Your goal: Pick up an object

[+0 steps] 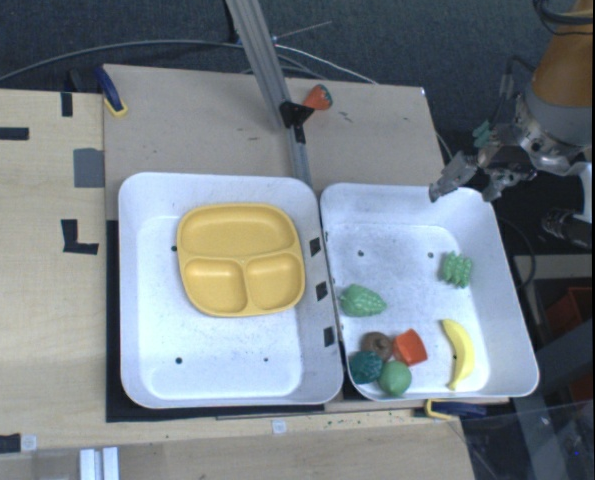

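A yellow three-compartment plastic tray point(242, 258) lies in the left white bin point(147, 368). The right white bin point(497, 258) holds two green bumpy pieces point(361, 300), one brown ring, one teal lump, one green ball, one orange block, one yellow banana point(460, 353). The hand point(464, 181) hovers over that bin's far right corner, tilted; I cannot tell its grip.

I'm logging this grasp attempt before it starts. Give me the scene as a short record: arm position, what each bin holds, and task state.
gripper: above the far right corner of the right bin, holding nothing
left bin: yellow divided tray
right bin: banana, orange block, two green bumpy pieces, brown ring, teal piece, green ball
cluster: near edge of right bin
task state: nothing picked up yet
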Motion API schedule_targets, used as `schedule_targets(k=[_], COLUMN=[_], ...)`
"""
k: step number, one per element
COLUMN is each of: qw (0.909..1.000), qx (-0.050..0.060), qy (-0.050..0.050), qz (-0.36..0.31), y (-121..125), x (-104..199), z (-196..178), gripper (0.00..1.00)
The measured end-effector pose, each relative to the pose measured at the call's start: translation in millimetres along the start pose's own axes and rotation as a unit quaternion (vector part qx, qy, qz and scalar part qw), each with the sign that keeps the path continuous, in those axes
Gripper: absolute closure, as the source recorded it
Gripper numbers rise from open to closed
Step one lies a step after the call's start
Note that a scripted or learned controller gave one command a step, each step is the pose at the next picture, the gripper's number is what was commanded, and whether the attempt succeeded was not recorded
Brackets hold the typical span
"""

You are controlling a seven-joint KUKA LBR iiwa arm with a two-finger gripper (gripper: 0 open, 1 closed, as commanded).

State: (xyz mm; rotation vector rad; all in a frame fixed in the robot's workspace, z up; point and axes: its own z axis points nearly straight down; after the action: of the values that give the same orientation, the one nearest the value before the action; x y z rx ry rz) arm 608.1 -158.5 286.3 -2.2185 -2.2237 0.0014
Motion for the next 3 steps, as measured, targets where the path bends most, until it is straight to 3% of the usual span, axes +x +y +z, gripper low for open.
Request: schedule_targets(k=[1, 3], qw=[1.0, 1.0], qx=[0.0, 0.003], qy=[0.0, 0.0], qz=[0.0, 0.0], y=[0, 6], x=[0, 15], z=[0, 110], gripper=[0.0, 0.0])
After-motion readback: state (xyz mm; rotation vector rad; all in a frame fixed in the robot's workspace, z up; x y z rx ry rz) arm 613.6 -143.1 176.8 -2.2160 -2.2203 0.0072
